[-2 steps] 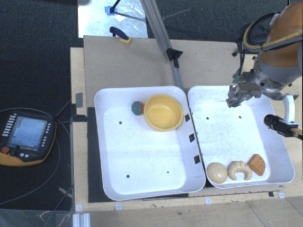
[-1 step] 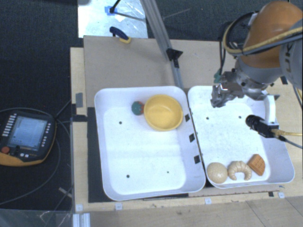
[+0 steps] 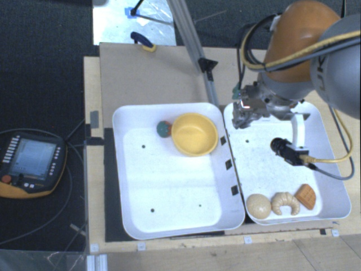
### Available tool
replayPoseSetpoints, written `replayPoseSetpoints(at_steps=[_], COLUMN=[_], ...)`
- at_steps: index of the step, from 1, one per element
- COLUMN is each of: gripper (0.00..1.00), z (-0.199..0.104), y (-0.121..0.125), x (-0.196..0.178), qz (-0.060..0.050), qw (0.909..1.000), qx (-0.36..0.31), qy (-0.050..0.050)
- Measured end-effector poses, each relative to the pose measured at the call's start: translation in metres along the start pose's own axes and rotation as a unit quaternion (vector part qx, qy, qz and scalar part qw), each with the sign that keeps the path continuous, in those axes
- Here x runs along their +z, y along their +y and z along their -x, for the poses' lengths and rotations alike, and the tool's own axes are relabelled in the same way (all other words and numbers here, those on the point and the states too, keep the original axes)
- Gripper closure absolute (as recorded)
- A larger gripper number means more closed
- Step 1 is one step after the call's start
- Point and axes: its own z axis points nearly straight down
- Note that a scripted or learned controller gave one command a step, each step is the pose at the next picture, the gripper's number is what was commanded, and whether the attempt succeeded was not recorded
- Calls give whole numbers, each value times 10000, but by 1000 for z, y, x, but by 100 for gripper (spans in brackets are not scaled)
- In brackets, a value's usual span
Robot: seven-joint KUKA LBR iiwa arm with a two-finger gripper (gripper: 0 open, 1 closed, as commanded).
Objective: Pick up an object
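Over the right bin's far corner, gripper blurred, grip state impossible to tell.

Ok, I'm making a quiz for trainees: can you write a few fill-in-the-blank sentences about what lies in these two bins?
The yellow bowl sits in the ____ bin.
The small green ball lies right beside the ____.
The croissant lies between the round bread roll and the ____.
The pincer hangs over the ____ bin.

Missing words: left; yellow bowl; waffle; right
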Motion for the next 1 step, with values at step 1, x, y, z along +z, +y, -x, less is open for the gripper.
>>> replayPoseSetpoints(at_steps=[1], gripper=[100], z=[-47], y=[-5], x=[21], qz=[-6], qw=[10000], qx=[5], qy=[-2])
